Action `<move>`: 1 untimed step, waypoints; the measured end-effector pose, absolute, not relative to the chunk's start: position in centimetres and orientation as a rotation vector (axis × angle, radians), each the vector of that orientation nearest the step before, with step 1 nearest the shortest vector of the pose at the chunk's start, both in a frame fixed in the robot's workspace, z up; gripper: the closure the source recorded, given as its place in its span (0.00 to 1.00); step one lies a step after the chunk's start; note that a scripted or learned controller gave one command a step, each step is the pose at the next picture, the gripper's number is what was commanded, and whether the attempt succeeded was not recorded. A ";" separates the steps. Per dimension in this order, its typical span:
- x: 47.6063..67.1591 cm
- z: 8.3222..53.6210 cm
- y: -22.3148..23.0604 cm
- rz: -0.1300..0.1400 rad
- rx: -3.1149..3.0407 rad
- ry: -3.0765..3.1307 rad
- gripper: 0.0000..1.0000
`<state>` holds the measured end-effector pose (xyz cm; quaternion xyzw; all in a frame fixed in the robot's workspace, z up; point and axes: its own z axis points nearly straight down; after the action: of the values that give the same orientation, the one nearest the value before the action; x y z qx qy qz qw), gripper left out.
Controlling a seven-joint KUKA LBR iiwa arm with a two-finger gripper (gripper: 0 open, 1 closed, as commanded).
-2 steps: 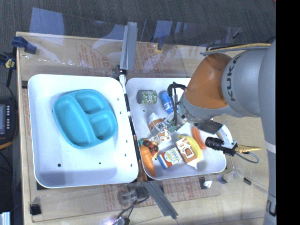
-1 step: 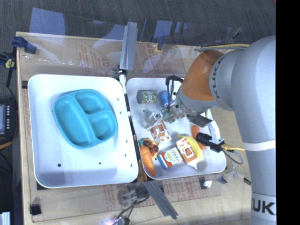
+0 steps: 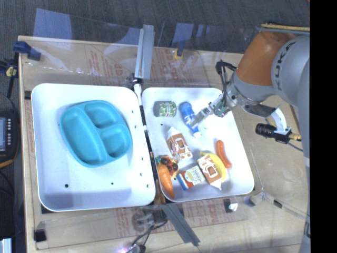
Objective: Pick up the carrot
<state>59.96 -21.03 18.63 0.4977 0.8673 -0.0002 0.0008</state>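
Note:
The carrot (image 3: 165,180) is orange with a dark leafy top and lies in the near left corner of the right bin (image 3: 238,136), against the bin wall. My gripper (image 3: 196,120) hangs over the far middle of that bin, right beside a blue bottle (image 3: 185,110). It is well away from the carrot, which lies nearer the front and further left. Nothing shows in the gripper's grasp.
The right bin also holds a green can (image 3: 165,109), a red sausage (image 3: 223,153), and small cartons (image 3: 179,146) (image 3: 210,168) (image 3: 190,177) crowded next to the carrot. In the left bin (image 3: 47,183) rests a blue divided tray (image 3: 96,132). A metal bar (image 3: 142,51) stands behind the bins.

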 end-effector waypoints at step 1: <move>65.7 14.1 -17.3 -0.001 1.751 2.609 0.00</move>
<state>65.73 -17.27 14.14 0.5571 0.8304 -0.0003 -0.0003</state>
